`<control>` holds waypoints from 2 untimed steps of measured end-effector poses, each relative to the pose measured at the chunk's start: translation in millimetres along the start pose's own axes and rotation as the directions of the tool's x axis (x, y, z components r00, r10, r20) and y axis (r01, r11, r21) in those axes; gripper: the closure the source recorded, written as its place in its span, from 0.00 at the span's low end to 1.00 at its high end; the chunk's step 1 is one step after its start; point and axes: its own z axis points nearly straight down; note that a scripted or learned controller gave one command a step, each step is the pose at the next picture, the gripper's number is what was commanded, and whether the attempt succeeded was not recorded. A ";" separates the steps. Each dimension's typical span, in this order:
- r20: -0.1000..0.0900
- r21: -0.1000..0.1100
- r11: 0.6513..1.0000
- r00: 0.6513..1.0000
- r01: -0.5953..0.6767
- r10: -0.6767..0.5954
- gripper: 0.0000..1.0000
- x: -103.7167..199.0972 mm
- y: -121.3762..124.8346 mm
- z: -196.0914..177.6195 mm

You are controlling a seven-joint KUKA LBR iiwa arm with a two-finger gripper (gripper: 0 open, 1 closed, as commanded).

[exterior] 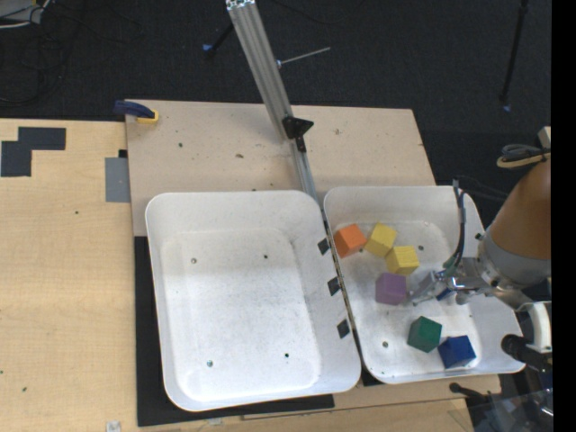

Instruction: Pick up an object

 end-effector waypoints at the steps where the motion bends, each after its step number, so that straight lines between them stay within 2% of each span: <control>1: -0.002 0.005 1.000 1.000 -0.007 0.007 1.00 -0.7 -1.2 -6.9; 2: 0.001 -0.002 1.000 1.000 -0.004 0.004 1.00 -7.2 0.5 -50.5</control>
